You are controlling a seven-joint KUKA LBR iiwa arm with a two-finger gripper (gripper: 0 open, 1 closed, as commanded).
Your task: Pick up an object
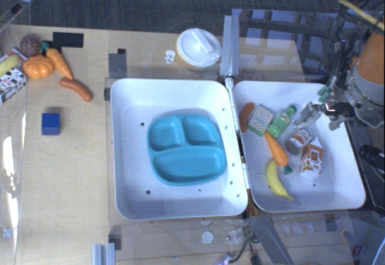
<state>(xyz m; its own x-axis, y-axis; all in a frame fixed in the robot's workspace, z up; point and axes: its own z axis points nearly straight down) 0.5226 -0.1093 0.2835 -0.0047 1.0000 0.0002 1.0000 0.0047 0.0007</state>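
The right bin holds several toy foods. A red sausage and a checkered box lie at its left, and beside them is a green bottle. An orange carrot and a yellow banana lie toward the front. A small can and an orange-and-white carton sit near the middle. My gripper hangs over the bin's upper right, just above the can and right of the bottle. It is open, with nothing between its fingers.
The left bin holds a blue divided plate. A white lidded bowl stands behind the bins. On the bench at far left lie a pumpkin, a carrot, a sausage and a blue cube.
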